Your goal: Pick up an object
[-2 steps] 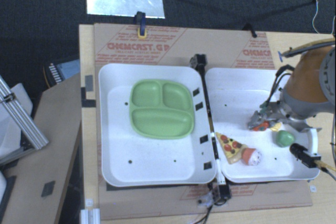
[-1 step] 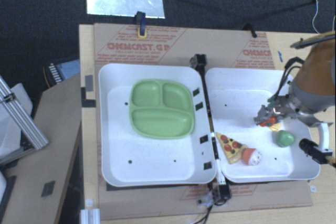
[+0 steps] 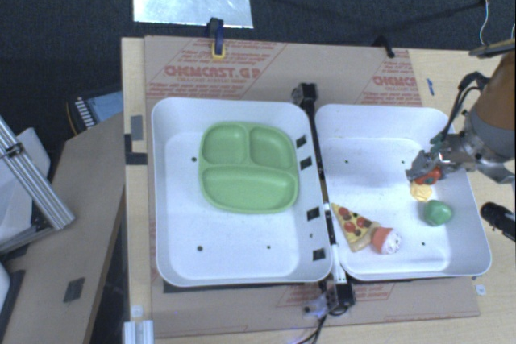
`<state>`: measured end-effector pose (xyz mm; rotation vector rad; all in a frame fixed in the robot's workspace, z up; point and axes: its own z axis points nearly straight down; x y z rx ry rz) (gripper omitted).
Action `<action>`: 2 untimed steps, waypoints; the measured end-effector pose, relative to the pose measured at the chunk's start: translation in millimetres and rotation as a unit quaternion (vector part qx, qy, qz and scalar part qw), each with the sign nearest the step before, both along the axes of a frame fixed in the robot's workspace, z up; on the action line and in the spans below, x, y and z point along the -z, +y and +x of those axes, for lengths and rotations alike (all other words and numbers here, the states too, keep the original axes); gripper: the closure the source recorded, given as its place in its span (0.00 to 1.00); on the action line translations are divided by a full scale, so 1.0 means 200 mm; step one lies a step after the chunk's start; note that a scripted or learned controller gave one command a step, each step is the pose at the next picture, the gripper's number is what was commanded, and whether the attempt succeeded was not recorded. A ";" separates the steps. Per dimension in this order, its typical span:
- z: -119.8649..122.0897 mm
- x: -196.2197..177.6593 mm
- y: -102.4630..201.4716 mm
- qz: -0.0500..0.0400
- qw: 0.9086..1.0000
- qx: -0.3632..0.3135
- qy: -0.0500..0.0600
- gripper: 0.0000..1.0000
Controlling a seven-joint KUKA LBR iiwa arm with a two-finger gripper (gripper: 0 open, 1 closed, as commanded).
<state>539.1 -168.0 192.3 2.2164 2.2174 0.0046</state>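
Observation:
My gripper hangs over the right side of the right bin, reaching in from the right edge. Directly below and touching its tip in the picture lies a small yellow object; a bit of red shows at the gripper's tip. A green round object rests just in front of that. A toy pizza slice and a red-and-white object lie near the bin's front left corner.
A green divided plate sits in the left bin. A black divider with clips runs between the bins. The arm's grey body stands over the right bin's right rim.

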 end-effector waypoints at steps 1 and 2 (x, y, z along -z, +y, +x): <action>0.01 -0.27 0.00 0.000 1.000 -0.002 0.000 1.00; 0.04 -0.21 0.27 0.002 1.000 -0.005 0.002 1.00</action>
